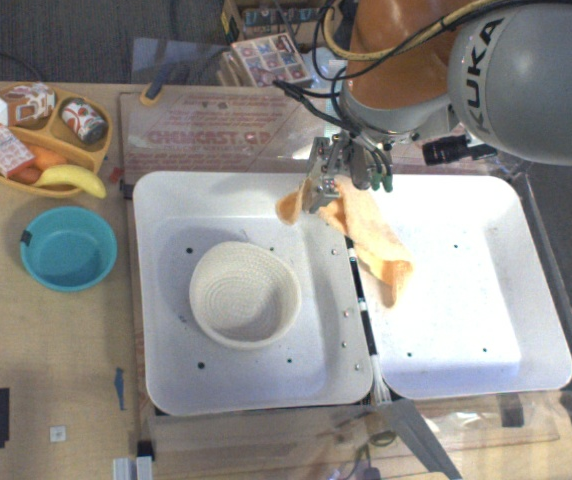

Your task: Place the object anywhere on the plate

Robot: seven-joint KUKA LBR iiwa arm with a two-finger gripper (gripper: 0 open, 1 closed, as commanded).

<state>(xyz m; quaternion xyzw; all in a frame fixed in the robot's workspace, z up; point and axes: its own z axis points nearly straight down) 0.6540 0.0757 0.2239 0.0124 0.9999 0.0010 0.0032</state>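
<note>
An orange cloth (371,238) hangs from my gripper (328,190), whose fingers are shut on its upper end. The cloth drapes down and to the right over the seam between the two bins, its lower tip reaching into the right bin (486,298). A small orange fold (289,207) sticks out to the left of the fingers. The white woven plate (244,293) lies in the left bin (166,228), below and to the left of the gripper, with nothing on it.
A blue bowl (68,248) and a yellow tray of toy food (38,140) sit on the bench to the left of the bins. A clear panel with red lettering (216,133) lies behind the left bin. The arm's body (466,58) looms over the back right.
</note>
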